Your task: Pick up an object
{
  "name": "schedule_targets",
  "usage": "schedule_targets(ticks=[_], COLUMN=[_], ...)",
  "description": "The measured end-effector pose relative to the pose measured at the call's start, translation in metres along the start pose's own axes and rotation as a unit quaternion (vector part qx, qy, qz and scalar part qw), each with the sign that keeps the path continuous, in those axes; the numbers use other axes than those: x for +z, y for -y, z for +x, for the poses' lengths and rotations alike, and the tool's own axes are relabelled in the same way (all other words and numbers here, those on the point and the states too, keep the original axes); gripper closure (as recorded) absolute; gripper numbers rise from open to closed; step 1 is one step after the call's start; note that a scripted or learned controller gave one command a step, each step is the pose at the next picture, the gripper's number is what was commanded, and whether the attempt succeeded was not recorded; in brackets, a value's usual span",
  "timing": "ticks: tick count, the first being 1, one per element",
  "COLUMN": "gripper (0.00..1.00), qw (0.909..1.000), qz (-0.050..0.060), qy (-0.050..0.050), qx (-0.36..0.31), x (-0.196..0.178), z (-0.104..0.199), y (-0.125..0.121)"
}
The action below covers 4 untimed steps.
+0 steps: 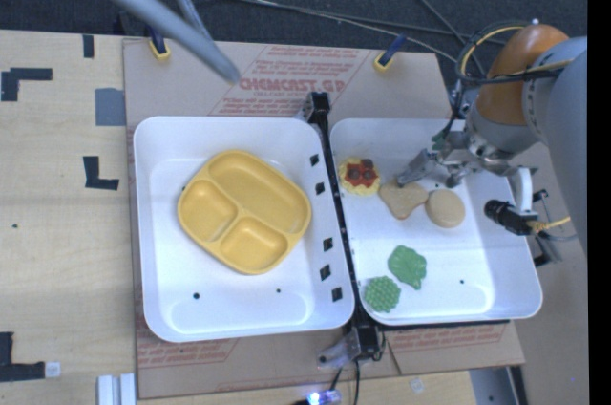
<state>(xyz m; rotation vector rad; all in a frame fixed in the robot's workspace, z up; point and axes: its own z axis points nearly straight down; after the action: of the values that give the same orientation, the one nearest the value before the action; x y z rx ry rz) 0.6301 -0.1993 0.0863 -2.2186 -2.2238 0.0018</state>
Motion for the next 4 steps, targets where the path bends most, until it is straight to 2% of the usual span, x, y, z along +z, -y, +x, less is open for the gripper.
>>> schedule_targets(ticks=[1, 2, 3, 4], gripper=[1.0, 1.0, 1.0, 1.0], qw=[1.0, 1.0, 1.0, 1.0], qz=[-0.004, -0.002, -0.001, -0.002], qy=[-0.002, 0.0, 0.0, 0.001], qx=[-0.002, 0.0, 0.0, 0.0], x=[-0.012, -0.073, -0.116, -0.175], z=[0.003, 0.002, -0.001, -0.005], y=[-0.003, -0.001, -0.006, -0.015])
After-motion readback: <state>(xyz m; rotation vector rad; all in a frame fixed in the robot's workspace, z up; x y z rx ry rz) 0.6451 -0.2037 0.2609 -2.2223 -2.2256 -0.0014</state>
